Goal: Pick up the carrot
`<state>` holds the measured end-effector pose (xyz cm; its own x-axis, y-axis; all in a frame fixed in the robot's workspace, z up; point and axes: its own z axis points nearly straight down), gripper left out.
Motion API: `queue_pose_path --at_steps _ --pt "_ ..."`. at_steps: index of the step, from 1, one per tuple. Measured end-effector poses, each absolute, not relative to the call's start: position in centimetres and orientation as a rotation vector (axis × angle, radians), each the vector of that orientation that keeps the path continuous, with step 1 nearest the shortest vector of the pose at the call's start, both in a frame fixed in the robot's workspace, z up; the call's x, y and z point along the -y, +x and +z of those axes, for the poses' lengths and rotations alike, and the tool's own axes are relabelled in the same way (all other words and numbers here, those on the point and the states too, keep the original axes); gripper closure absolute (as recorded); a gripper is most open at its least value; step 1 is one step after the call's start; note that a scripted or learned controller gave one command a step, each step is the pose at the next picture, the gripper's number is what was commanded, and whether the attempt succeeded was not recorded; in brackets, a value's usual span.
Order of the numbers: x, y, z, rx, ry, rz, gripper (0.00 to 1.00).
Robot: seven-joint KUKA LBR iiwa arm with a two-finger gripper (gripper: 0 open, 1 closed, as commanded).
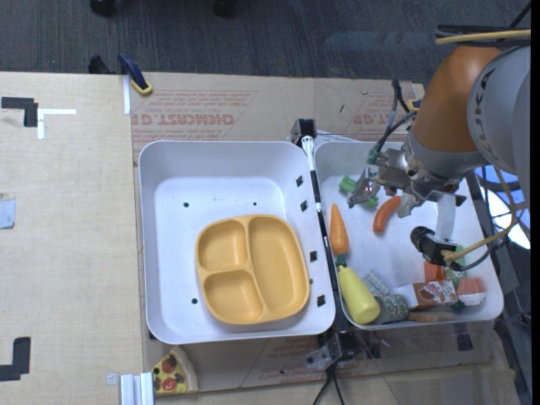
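Note:
The carrot (338, 229) is orange and tapered. It lies along the left wall of the right bin (396, 154), thin end pointing away from me. My gripper (389, 197) hangs over the middle of that bin, to the right of the carrot and apart from it. An orange-red sausage-shaped piece (385, 215) sits right under the gripper; whether it is held or lying on the bin floor is unclear.
A green leafy piece (349, 184) lies left of the gripper. A yellow bottle (357, 294), a can and food packets (443, 294) crowd the right bin's near edge. The left bin (169, 175) holds a yellow divided plate (251, 268).

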<state>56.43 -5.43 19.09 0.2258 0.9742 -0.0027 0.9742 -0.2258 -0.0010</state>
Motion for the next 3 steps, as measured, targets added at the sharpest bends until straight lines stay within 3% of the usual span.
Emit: queue_pose_path --at_steps 1,3 --pt "0.44 56.49 19.11 -2.100 2.337 -0.004 0.00" --pt "0.45 56.49 19.11 -2.100 2.337 -0.004 0.00"
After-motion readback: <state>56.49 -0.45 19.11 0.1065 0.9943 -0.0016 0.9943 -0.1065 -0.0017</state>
